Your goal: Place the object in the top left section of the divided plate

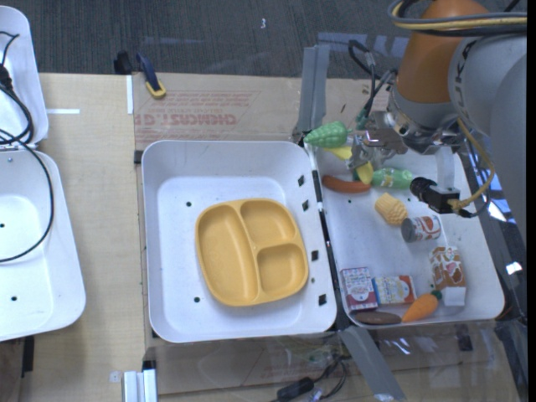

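- The tool (366, 151) sits low over the far left corner of the right bin (477, 308), at the end of the grey arm (494, 82) with its orange band (440, 40); whether it is open or closed cannot be told.
- Right around the tool lie a green toy vegetable (327, 133) on the bin's far rim, a yellow piece (342, 152) just beside it, and a green-and-yellow item (387, 177) just in front of the tool.
- A red-orange sausage (346, 185) lies near the bin's left wall, just in front of those.
- Toward the middle of the right bin are a yellow corn cob (390, 209) and a small can (420, 228).
- Along the near edge sit two small boxes (377, 290), a carrot (420, 306), a brown flat item (377, 316) and a printed packet (446, 268).
- The left bin (167, 224) holds the yellow divided plate (251, 250), lying flat near its centre; its three sections hold nothing.
- Both bins rest on the tan worktop (92, 141), with a white unit (33, 241) and black cable (21, 124) at the far left.
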{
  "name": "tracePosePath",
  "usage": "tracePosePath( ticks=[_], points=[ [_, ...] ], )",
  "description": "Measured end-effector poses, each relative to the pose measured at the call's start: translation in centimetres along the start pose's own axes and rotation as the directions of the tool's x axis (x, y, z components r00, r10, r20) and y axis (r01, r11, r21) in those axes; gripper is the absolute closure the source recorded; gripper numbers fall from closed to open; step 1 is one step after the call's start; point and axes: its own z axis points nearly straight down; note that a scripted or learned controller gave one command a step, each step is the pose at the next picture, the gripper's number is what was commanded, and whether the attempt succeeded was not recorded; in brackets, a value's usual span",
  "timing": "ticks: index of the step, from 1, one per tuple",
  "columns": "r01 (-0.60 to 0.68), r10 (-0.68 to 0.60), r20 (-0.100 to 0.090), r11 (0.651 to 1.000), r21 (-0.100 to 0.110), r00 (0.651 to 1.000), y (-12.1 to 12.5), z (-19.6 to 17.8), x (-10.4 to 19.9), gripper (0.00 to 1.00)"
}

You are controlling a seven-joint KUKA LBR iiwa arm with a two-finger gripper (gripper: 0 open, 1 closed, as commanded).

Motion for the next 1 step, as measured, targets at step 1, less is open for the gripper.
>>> tracePosePath(
  ticks=[1],
  points=[
    [-0.232, 0.232, 0.0, 0.973, 0.0, 0.973, 0.41, 0.03, -1.5, 1.0]
  ],
)
